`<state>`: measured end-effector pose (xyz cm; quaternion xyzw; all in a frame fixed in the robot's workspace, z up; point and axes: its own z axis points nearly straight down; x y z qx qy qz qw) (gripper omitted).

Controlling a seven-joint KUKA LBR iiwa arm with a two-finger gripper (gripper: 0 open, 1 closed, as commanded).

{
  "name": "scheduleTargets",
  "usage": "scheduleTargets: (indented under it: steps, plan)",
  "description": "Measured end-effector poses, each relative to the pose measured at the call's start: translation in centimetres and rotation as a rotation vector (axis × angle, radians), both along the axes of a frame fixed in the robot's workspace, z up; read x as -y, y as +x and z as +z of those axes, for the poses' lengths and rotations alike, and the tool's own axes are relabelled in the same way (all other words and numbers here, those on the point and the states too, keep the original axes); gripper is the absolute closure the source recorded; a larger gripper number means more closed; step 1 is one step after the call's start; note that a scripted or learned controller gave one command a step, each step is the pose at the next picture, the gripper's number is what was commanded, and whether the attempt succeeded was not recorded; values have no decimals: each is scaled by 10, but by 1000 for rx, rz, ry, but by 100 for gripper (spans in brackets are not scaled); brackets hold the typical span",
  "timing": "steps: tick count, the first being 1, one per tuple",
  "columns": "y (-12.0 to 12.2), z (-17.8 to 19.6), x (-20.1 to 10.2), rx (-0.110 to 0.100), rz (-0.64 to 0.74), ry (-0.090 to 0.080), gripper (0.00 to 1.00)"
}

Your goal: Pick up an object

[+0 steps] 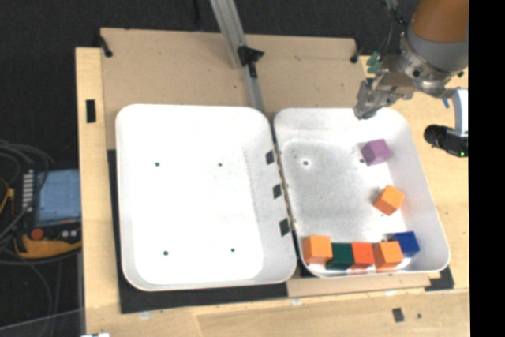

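Observation:
My gripper [368, 108] hangs over the far edge of the right bin [331, 193], with nothing visible between its fingers. A purple cube [375, 151] lies just in front of it, a short way toward the camera. An orange cube [388, 200] sits further forward near the bin's right wall. Along the bin's near wall runs a row of blocks: an orange one [317, 249], a dark green one [342, 255], an orange-red one [362, 254], another orange one [387, 254] and a blue one [406, 242].
The left bin [197, 193] lies beside the right one, joined by black clips [278, 191]. A slanted metal rail [225, 8] rises behind the bins. A blue device with cables [55, 197] lies off the bench at left.

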<state>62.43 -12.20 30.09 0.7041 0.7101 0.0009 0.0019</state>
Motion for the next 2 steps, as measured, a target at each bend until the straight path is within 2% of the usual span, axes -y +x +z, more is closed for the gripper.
scheduleTargets:
  steps: [1, 2]
  plan:
    - [-23, -14, -55, -5, -3, 1, 100]
    - [-41, -14, -96, -4, -2, 2, 100]
